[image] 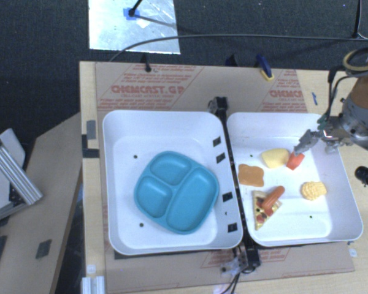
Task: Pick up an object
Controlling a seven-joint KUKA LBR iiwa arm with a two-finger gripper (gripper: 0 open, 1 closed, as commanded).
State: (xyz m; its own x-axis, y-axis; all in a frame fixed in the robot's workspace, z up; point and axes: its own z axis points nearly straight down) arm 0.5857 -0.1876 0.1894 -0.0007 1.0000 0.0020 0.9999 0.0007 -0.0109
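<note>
Jaws (304, 143) reach into the right bin (340, 182) from the right; we cannot tell their spread. At their tip we see a small red piece (295, 160), touching a pale yellow piece (274, 158).

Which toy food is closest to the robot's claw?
The small red-orange piece, right at the gripper tip beside the pale yellow piece. The corn, toast and sausage lie farther away.
</note>
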